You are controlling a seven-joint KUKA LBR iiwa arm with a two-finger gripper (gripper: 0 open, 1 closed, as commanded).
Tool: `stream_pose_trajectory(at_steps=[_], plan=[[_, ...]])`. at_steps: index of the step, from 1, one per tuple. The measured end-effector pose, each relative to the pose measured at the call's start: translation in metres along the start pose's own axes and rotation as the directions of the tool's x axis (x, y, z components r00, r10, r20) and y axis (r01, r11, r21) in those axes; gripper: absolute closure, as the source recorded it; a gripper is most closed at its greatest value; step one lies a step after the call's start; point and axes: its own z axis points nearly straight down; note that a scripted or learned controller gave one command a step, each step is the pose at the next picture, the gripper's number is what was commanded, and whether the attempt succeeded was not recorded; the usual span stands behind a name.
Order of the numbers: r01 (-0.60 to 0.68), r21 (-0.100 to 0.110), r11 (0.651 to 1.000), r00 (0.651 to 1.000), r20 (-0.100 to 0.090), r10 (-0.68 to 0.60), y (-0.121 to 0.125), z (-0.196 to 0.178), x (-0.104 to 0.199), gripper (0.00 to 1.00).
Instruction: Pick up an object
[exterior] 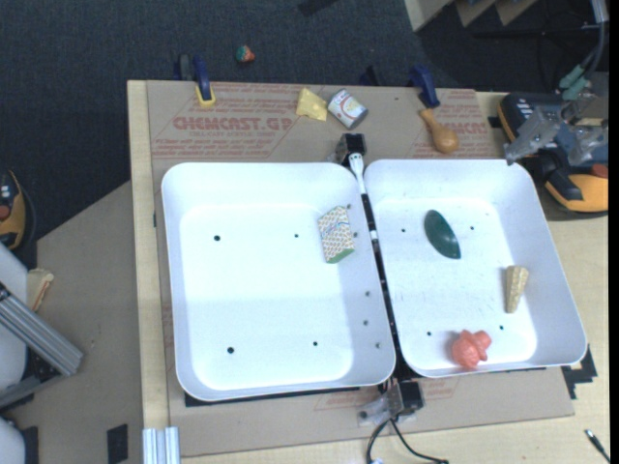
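While the gripper [530, 145] is hanging at the right edge, just beyond the far corner of the right bin [542, 222], its grey metal parts are blurring together, so I cannot tell if it is apart or closed. Nothing is showing in its grasp.

Inside the right bin, three things are lying well apart: a smooth dark green oval [443, 234] near the middle, a pale beige cone-like piece [515, 287] close to the right wall, and a lumpy pink-red figure [470, 348] near the front rim. In the left bin [193, 259], a small packet with a fine pattern [336, 234] is resting near the right wall.

Both bins are sitting on a tan board [242, 124] with red printed letters. On its far strip, a yellow wedge [311, 104], a small whitish box [347, 108] and a brown pear-shaped thing [440, 131] are lying, and two blue clamps [203, 80] are gripping the edge. Dark blue carpet [97, 27] is covering the floor behind.
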Motion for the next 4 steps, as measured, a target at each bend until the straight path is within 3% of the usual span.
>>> stream_pose_trajectory(at_steps=[1, 2, 3, 4], plan=[[0.003, -0.003, 1.000, 1.000, -0.001, -0.003, 0.022, -0.124, 0.051, 0.00], [0.002, 0.024, 1.000, 1.000, -0.005, -0.002, 0.010, -0.061, 0.113, 0.00], [-0.003, 0.012, 1.000, 1.000, -0.002, 0.003, 0.011, -0.076, 0.109, 1.00], [0.000, 0.027, 1.000, 1.000, -0.004, 0.000, -0.020, 0.009, 0.157, 1.00]])
